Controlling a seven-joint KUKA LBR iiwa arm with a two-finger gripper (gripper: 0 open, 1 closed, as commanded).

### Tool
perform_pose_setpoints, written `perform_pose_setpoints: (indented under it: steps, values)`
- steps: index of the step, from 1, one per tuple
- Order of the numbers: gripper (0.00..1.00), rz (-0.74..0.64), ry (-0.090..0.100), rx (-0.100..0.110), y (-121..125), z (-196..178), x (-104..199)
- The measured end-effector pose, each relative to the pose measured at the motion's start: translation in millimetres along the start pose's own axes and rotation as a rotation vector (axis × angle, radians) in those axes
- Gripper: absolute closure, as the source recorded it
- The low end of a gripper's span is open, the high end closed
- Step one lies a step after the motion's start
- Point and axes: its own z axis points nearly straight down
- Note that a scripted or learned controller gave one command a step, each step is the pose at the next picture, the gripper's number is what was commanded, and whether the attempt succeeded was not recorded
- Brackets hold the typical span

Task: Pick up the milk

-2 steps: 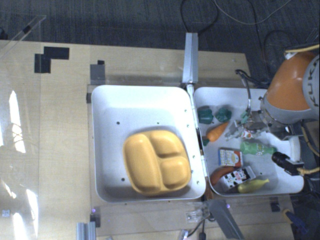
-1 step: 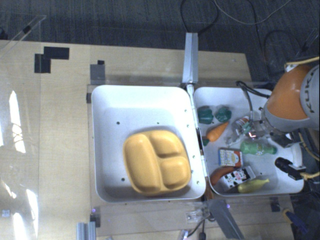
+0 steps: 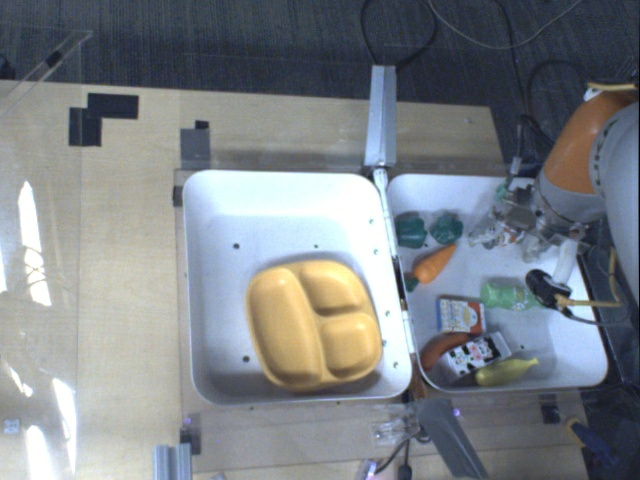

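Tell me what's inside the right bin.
The right bin holds two dark green items, a carrot, a light green bottle, a milk carton, a printed black-and-white packet, a reddish sausage and a yellow-green piece. The gripper covers the bin's upper right.

From my remote station: the table [image 3: 120, 268] carries two white bins, left bin [image 3: 200, 298] at nine o'clock, right bin [image 3: 590, 368] at three.

yellow three-compartment plastic tray [image 3: 313, 322] in left white bin [image 3: 205, 268], small milk carton [image 3: 460, 315] in right bin [image 3: 590, 363], gripper [image 3: 510, 223] above its far side
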Motion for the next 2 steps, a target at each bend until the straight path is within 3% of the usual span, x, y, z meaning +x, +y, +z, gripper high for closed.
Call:
perform_pose_setpoints:
  steps: [1,2]
  values:
    - [1.0,-0.012,0.001,-0.002,1.9,-9.5,3.1]
    - [1.0,0.179,-0.001,0.007,-65.9,-117.5,39.4]
